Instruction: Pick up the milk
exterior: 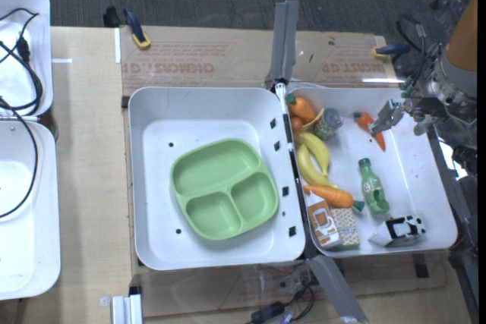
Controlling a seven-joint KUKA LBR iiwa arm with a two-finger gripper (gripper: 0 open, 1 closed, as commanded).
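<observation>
The milk is a small white carton with black cow patches. It lies on its side in the near right corner of the right bin. My gripper hangs over the far right part of that bin, well beyond the milk. Its fingers are spread open with nothing between them. A small orange carrot lies just left of the left finger.
The right bin also holds a green bottle, bananas, a long carrot, an orange and white box and more produce at the far left. A green divided plate sits in the left bin.
</observation>
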